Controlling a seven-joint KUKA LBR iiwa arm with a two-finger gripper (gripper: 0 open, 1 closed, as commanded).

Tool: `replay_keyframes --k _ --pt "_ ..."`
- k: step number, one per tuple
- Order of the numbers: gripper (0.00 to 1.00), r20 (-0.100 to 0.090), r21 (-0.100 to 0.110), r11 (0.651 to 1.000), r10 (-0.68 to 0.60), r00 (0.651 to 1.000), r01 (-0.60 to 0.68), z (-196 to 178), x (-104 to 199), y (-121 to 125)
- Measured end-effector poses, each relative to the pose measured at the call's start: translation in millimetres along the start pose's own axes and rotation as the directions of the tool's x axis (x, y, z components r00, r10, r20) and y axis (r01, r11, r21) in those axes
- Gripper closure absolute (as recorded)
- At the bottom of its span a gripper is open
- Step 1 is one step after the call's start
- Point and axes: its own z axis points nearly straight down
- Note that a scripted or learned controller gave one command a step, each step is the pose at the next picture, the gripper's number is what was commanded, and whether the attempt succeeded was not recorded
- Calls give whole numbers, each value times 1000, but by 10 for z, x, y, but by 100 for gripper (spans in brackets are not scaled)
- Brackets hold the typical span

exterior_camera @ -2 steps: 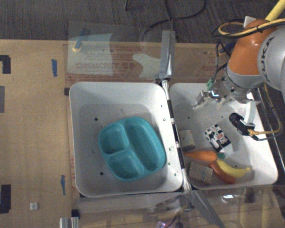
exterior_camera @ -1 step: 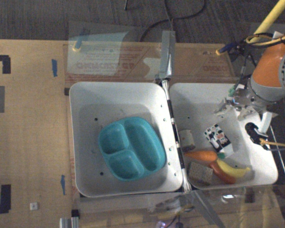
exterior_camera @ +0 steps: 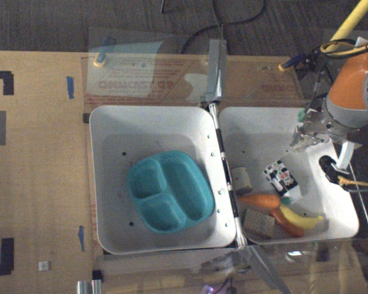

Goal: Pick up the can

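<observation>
The can (exterior_camera: 240, 179) is a small grey-beige cylinder in the right bin (exterior_camera: 257, 124), close against that bin's left wall. My gripper (exterior_camera: 304, 137) hangs over the right bin's far right part, below the arm's orange band (exterior_camera: 350, 87). It is well to the right of the can and farther back, with nothing visibly held. A black-and-white box (exterior_camera: 281, 177) lies between the can and the gripper.
In the right bin's near part lie an orange carrot (exterior_camera: 259, 201), a yellow banana (exterior_camera: 300, 217) over a red item, and a grey-brown block (exterior_camera: 259, 223). The left bin (exterior_camera: 110, 133) holds a teal divided plate (exterior_camera: 169, 190). Cables (exterior_camera: 346, 179) hang at the right rim.
</observation>
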Motion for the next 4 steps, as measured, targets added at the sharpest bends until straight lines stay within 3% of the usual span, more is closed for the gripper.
replay_keyframes --k 1,2,3,4 --pt "100 3 2 996 -84 996 84 -1374 128 179" --pt "100 3 6 978 207 978 -207 -1315 110 50" --pt "100 2 5 1000 21 1000 -21 -1730 413 -435" --pt "100 1 5 979 -202 979 202 -1795 881 -460"
